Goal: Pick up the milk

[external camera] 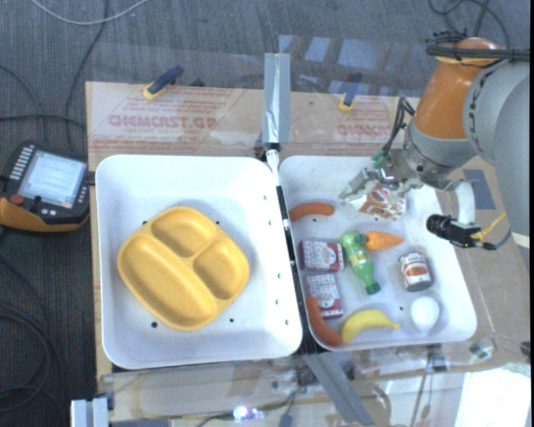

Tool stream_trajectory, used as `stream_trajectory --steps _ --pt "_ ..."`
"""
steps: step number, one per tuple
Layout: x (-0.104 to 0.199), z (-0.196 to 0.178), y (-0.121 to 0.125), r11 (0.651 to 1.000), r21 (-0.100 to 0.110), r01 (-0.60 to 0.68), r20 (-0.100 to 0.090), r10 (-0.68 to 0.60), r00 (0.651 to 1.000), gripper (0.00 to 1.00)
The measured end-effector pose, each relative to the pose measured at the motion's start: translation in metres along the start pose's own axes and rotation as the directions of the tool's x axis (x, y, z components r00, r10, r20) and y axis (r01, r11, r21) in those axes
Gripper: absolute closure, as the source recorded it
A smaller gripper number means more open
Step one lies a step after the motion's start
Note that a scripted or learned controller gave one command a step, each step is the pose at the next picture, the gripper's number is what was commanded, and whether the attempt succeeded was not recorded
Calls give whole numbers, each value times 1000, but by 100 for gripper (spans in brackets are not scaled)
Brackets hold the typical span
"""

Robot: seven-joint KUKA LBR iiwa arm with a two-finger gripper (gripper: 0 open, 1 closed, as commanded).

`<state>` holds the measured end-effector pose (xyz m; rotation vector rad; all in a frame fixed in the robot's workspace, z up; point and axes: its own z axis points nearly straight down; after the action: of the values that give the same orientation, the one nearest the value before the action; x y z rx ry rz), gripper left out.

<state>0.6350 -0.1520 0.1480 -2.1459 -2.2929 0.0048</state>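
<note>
Two small red-and-white cartons lie in the right bin (445, 238), one (319, 254) at mid-left and another (324, 293) just in front of it; either could be the milk. My gripper (375, 183) hangs over the bin's back part, under the orange wrist band (445, 96). Right below and in front of it lies a white packet with brown print (384, 205), and the view does not show whether the gripper touches it. Both cartons are well to the left of the gripper and in front of it.
The right bin also holds a sausage (311, 210), a green bottle (360, 261), a carrot (384, 239), a small can (415, 270), a white egg (424, 313), a banana (369, 324) and another sausage (319, 322). A yellow divided plate (183, 266) sits in the left bin (133, 176).
</note>
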Motion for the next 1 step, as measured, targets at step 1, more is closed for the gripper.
stream_trajectory --steps 1 --pt "-13 27 9 996 -34 78 14 -78 997 0"
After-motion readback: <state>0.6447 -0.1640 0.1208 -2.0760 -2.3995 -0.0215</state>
